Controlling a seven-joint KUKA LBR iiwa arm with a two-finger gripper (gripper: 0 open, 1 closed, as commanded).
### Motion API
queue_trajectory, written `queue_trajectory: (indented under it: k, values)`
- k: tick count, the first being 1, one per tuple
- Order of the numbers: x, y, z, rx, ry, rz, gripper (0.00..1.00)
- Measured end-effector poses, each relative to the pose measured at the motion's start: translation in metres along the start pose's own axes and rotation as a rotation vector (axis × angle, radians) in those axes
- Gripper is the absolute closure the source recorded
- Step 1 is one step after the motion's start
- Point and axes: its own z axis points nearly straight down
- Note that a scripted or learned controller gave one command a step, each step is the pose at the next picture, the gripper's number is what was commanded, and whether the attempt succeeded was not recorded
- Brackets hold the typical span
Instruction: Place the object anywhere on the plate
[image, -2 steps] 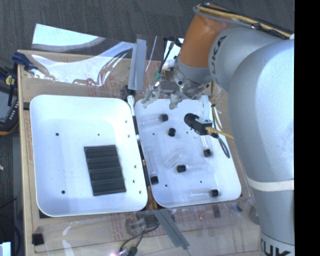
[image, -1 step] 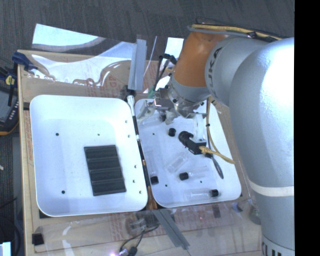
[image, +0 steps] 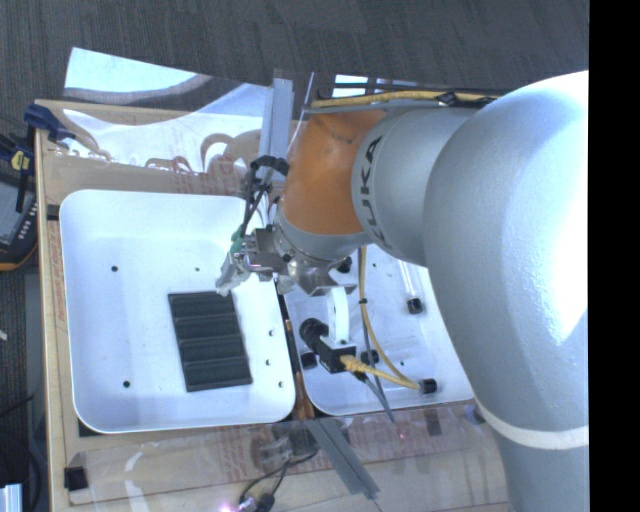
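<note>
A dark ridged rectangular plate (image: 209, 340) lies flat in the left white bin (image: 110, 300), toward its lower middle. My gripper (image: 235, 272) hangs below the orange-banded wrist (image: 325, 190), over the right side of the left bin, just above and to the right of the plate's top right corner. The wrist body hides most of it, and I make out no object at its tip. A small clear tube-like object (image: 411, 290) lies in the right bin (image: 440, 385), partly under the arm.
The big grey arm covers most of the right bin. Black fittings (image: 318, 342) and a yellow cable (image: 385, 375) hang from the wrist over the right bin's left part. The ridge between the bins (image: 290, 360) runs just below the wrist. Cardboard and clutter lie behind the bins.
</note>
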Motion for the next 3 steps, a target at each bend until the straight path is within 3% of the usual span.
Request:
queue_trajectory:
  k: [1,2,3]
  values:
    - [0.069,-0.06,0.078,0.002,0.0,-0.142,0.0]
    - [0.142,-0.076,0.101,-0.001,0.0,0.041,0.0]
    - [0.184,-0.078,0.1,0.0,0.001,0.419,0.0]
